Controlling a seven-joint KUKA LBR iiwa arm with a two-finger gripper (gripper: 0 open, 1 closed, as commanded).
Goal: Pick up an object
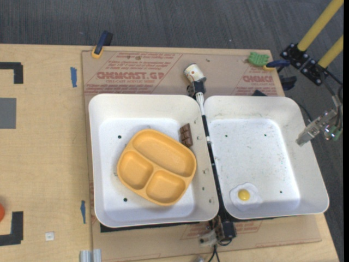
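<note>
Nothing's lifted yet: your gripper (pixel 319 129), state unreadable, sits at three o'clock, leaving the fried egg (pixel 245 195) and yellow tray (pixel 156 166) unpicked.

tray (pixel 157 167) in left bin (pixel 103 146), egg (pixel 244 195) in right bin (pixel 283 146)

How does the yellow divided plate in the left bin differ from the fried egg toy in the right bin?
The plate is far larger than the egg and takes up much of the left bin; the egg takes up one small spot in the right bin. The plate is orange-yellow all over, while the egg is white with a yellow middle. The plate has three compartments; the egg is one flat piece. Both lie flat on a bin floor.
</note>
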